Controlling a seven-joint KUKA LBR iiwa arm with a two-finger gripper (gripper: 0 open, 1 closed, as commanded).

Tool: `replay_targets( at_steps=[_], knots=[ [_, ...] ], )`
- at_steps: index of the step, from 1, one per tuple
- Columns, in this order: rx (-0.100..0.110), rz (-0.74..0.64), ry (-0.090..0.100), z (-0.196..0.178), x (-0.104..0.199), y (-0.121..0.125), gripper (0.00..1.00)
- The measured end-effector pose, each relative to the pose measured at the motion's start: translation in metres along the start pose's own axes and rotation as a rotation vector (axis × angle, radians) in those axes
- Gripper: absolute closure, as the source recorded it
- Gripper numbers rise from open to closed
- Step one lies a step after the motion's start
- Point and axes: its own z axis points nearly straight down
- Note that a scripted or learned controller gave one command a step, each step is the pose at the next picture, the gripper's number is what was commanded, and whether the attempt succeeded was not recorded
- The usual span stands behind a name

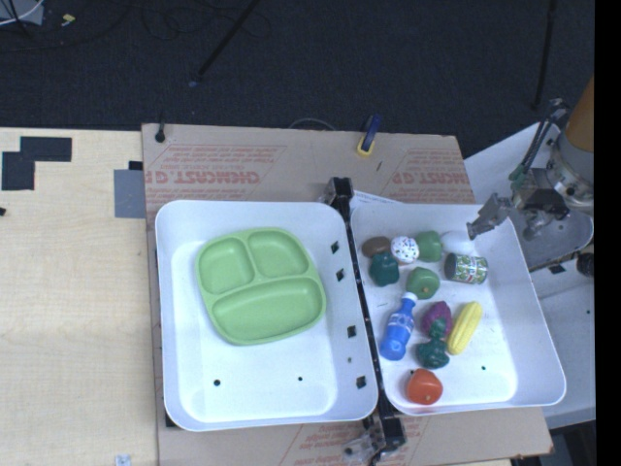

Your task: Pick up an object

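Observation:
The right bin (pixel 529 357) holds several small toys. Among them are a blue bottle (pixel 397 328), a yellow corn cob (pixel 465 326), a red tomato (pixel 424 386), a green apple (pixel 422 282), a white dotted ball (pixel 405 249) and a small can (pixel 468 268) lying on its side. My gripper (pixel 509 221) hangs over the bin's far right corner, just above and right of the can. Its fingers are spread open with nothing between them.
A green divided plate (pixel 260 284) lies in the left bin (pixel 184 357). A black divider clip (pixel 341 190) sits where the two bins meet at the back. Cardboard (pixel 243 168) lies under both bins. A yellow and blue clamp (pixel 368 136) is at its far edge.

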Motion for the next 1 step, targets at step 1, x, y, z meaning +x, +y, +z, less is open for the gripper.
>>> replay_targets(
  at_steps=[1],
  knots=[
    [-0.013, -0.002, -0.003, -0.0072, -0.0001, 0.0020, 0.00]
  ],
)
